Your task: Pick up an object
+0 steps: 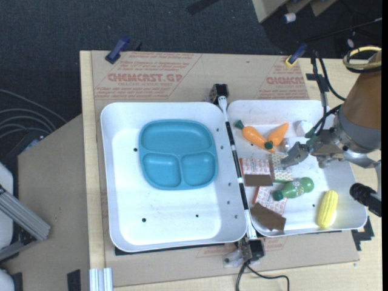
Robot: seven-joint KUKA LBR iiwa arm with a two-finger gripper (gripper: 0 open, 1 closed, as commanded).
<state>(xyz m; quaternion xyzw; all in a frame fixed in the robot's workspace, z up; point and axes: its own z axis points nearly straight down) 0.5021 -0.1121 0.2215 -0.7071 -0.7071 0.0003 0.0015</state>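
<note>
Reaching from right — end effector (295, 154) low over right bin (339, 111).

Red print "CHEMCAST GP" on brown protective sheet (157, 71) covering bench, far left, beyond left bin; last letters faint. Same red print repeated on sheet far right, beyond right bin, partly cut off by bin rim and cables, reads "CHEMCAS". Smaller red line below each, too small to read. Flat packets in right bin: print illegible

bright even overhead light, soft faint shadows, mild glare on white bins (115, 162), slight softness
</note>
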